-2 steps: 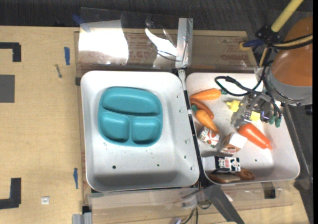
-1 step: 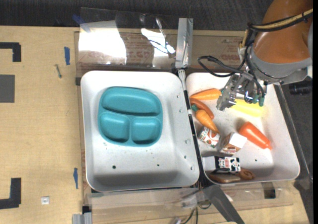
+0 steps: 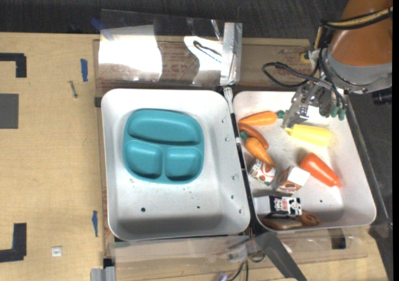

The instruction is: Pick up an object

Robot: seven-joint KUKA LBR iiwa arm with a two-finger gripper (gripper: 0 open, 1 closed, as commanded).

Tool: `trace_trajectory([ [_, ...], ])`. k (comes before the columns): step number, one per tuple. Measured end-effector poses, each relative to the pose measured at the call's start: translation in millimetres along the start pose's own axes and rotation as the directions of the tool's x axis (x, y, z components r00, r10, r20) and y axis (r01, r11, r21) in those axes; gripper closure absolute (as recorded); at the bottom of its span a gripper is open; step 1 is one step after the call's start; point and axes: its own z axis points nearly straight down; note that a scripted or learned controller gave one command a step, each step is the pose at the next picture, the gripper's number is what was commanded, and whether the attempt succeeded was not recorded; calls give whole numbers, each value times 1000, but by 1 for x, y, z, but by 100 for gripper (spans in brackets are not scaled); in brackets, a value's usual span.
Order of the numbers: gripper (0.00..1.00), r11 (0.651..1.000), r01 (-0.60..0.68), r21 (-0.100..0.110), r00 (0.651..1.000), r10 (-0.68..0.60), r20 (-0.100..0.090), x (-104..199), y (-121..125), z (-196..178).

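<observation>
1. Two shallow white bins sit side by side on the table (image 3: 50, 149), seen in the camera view from above at a slant.
2. The left bin (image 3: 118, 199) holds a single teal divided plate (image 3: 164, 144) with three compartments, lying flat toward the bin's far side.
3. The right bin (image 3: 358, 202) holds several toy foods: a carrot (image 3: 259, 118) near the far left corner, a second orange piece (image 3: 257, 147) just below it, a yellow piece (image 3: 310, 134), an orange-red carrot (image 3: 320, 169) near the middle, two small cartons (image 3: 298, 177) (image 3: 262, 173), a black-and-white package (image 3: 286, 205) and a brown piece (image 3: 290, 222) against the near wall.
4. The arm (image 3: 365, 33) enters from the right; the tool (image 3: 295, 113) hangs low over the far part of the right bin, between the first carrot and the yellow piece. Whether its fingers are apart or together cannot be told.
</observation>
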Motion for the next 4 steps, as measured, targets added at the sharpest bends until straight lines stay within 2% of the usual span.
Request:
trace_trajectory([
  [1, 100, 915, 404, -4, 915, -404, -9, -28, -3, 117],
  [2, 100, 922, 386, -3, 922, -386, 10, -50, 66, 20],
  [3, 100, 899, 438, 0, 899, -438, 8, -52, 55, -40],
  [4, 100, 834, 551, -7, 834, -551, -9, -37, 91, 55],
])
